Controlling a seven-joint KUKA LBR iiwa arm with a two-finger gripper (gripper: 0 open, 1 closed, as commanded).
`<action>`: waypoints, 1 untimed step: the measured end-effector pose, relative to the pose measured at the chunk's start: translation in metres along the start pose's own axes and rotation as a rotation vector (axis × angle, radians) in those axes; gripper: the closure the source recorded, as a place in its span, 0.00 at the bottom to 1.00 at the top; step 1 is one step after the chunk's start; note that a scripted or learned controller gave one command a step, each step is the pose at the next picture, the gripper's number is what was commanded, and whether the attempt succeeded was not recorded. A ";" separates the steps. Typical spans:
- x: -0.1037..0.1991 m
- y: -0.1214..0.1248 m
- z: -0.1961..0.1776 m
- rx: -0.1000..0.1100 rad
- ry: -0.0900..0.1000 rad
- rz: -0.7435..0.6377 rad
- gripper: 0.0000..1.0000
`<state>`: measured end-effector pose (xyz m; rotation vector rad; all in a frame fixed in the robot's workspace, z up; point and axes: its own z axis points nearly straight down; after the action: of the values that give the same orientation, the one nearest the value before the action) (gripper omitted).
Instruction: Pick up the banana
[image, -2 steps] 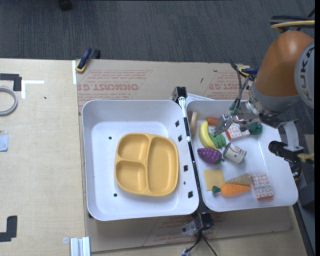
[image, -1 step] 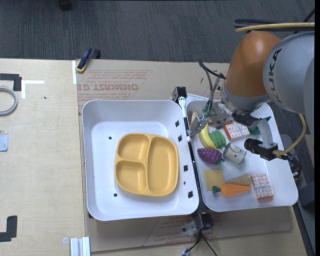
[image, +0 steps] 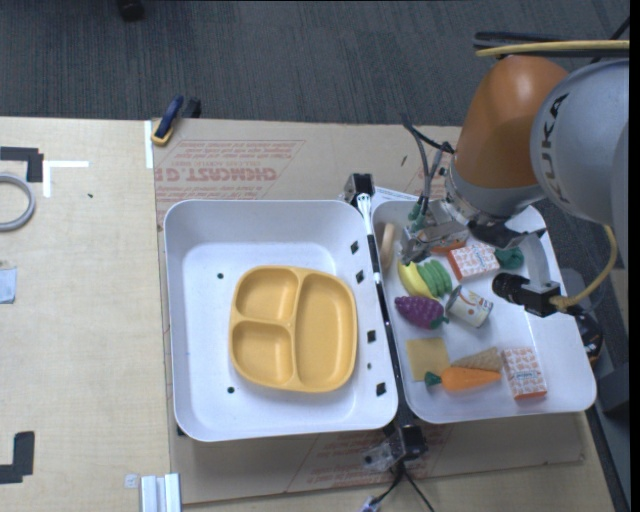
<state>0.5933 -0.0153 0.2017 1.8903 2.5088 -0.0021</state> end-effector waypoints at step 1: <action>0.000 0.000 0.000 0.000 0.000 0.000 0.00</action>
<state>0.5933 -0.0152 0.2018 1.8901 2.5092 -0.0024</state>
